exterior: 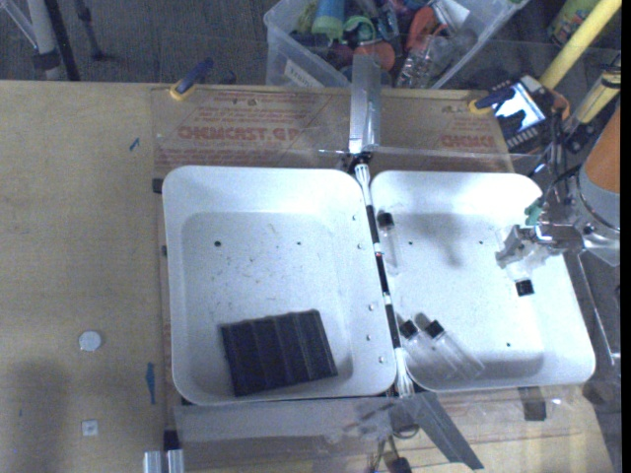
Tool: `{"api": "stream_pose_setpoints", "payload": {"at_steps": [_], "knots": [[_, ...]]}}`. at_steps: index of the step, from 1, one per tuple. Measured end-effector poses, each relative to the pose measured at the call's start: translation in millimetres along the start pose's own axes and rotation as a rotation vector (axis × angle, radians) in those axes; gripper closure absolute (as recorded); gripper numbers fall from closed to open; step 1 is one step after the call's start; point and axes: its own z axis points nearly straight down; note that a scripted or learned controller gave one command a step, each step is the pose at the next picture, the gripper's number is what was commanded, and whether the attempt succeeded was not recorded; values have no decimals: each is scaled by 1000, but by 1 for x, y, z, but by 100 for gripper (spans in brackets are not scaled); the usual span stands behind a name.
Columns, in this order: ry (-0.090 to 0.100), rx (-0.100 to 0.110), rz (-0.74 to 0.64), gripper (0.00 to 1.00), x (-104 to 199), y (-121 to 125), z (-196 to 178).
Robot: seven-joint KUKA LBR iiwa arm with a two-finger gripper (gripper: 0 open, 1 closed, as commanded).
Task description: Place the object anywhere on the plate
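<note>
A dark, ribbed rectangular plate lies flat in the near part of the left bin. A small black object rests on the floor of the right bin, near its right wall. My gripper hangs over the right side of that bin, just above and slightly left of the black object. It looks blurred and pale. I see nothing held in it.
Two clear pieces with black ends lie at the right bin's near left. Another small one sits by the divider. A tub of toys stands behind the bins, with cables and a screen at the back right.
</note>
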Motion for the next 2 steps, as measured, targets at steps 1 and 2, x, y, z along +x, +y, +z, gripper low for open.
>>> {"api": "stream_pose_setpoints", "payload": {"at_steps": [1, 2], "knots": [[-1, 1, 93, 100, 46, 76, 71], [0, 1, 10, 100, 167, 103, 29]]}}
